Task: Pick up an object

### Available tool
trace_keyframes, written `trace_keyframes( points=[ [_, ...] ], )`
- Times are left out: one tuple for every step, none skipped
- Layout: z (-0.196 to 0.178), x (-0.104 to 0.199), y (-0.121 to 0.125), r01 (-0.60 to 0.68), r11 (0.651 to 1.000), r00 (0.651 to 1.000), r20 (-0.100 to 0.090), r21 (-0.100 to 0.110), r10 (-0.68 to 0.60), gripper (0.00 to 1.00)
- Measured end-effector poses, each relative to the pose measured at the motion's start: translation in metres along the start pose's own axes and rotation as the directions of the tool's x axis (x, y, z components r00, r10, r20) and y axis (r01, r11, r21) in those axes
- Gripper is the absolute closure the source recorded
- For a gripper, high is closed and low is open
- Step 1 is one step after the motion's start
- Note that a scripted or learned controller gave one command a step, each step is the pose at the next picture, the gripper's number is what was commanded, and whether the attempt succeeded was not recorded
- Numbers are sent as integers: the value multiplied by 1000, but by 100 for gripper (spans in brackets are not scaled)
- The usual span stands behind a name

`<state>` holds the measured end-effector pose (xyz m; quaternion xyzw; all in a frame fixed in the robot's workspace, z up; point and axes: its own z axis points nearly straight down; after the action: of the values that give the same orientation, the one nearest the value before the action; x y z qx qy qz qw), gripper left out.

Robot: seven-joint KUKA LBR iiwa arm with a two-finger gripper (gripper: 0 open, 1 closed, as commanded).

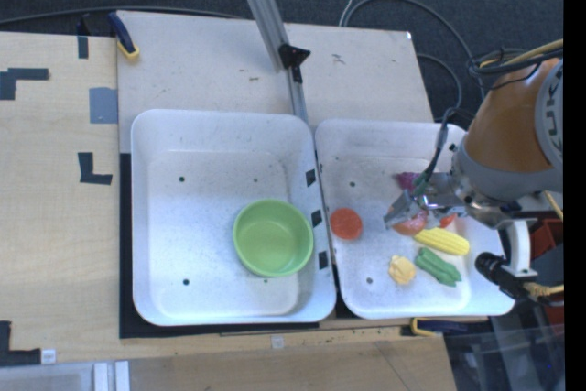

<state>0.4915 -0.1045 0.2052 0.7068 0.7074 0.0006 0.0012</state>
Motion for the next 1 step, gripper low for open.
trace_keyframes(
  points=[
    [-19, 0, 0, 0, 1000, 1000, -1, 2, 0, 100]
  ],
)
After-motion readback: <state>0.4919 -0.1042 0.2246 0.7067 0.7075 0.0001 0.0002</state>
